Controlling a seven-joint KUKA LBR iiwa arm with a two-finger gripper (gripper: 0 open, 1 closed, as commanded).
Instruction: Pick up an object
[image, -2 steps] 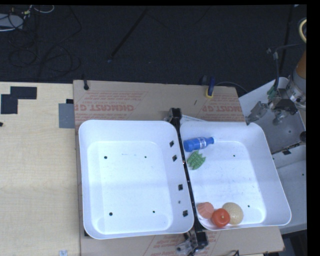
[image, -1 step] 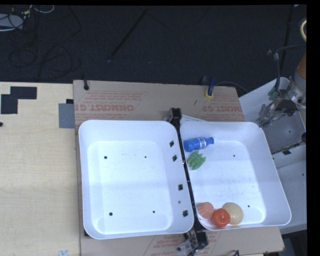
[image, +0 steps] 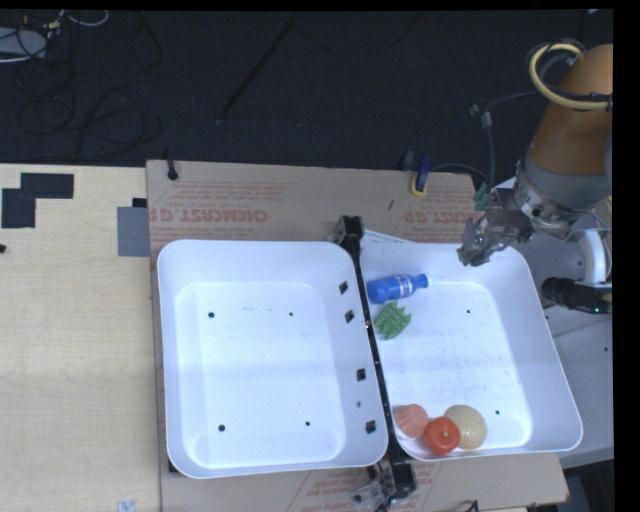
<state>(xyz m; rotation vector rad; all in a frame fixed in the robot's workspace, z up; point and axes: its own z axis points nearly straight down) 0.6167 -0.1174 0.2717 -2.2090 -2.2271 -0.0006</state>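
Note:
In the right bin a blue bottle lies on its side near the far left corner. A green leafy item sits just below it. At the near edge a pink piece, a red tomato-like ball and a tan round object are bunched together. My gripper hangs over the bin's far right corner, well right of the bottle, with nothing seen between its fingers.
The left bin lies beside the right one, with a black divider between them. Cardboard lies under both. A clamp stands at the far edge, and cables trail near the arm.

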